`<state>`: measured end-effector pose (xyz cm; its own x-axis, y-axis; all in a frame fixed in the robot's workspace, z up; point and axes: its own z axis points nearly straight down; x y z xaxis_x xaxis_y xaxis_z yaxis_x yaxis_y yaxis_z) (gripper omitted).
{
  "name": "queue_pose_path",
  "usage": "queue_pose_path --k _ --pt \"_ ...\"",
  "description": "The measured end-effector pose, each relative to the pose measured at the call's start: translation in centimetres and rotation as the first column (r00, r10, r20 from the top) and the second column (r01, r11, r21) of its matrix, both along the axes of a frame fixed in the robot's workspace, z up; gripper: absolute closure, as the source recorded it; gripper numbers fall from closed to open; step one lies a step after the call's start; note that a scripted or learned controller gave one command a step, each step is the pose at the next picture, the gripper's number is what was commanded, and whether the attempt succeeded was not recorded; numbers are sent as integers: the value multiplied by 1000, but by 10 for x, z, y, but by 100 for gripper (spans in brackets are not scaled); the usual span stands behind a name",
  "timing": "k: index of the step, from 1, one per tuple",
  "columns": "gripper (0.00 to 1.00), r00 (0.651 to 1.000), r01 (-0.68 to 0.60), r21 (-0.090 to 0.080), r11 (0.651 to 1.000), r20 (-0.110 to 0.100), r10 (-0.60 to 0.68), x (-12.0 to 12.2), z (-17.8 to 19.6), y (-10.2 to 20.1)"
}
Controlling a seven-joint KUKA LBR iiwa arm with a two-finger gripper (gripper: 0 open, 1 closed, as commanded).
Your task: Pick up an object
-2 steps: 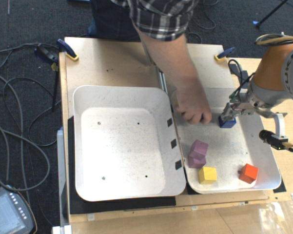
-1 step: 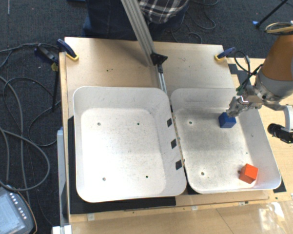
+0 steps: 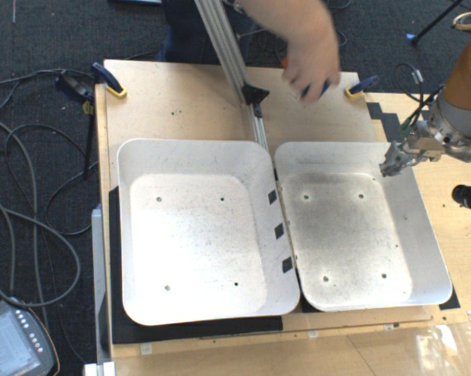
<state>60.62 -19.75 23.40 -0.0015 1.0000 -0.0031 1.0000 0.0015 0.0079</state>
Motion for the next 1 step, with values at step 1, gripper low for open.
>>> queue_pose_path --k 1 --pt "100 1000 -1 1 1000 -3 1 1 34 0"
